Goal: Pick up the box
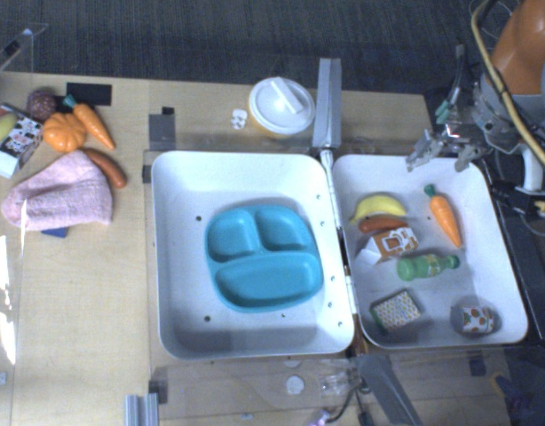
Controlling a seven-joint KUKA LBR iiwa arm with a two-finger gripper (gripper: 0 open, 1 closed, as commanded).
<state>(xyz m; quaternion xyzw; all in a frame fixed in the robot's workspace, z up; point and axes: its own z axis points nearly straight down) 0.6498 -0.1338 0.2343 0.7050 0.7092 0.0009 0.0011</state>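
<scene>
Camera view: box [396, 310] well below pincer [446, 152]

Two shallow white bins sit side by side: the left bin [166, 238] holds one blue divided tray [264, 257], and the right bin [499, 264] holds seven things, namely one banana [381, 206], one sausage [382, 224], one carrot [445, 219], one small carton box [390, 243], one green bottle [427, 265], one patterned packet [396, 311] and one round patterned piece [475, 319]. At the upper left of the frame, on the bench, lie one pink cloth [59, 193], one small pumpkin [63, 132], one second carrot [95, 124], one second sausage [107, 168], one dark round fruit [42, 105] and one small printed box [17, 142]. At the top centre there is one white lidded tub [281, 106], and at the upper right one gripper [443, 149].
</scene>
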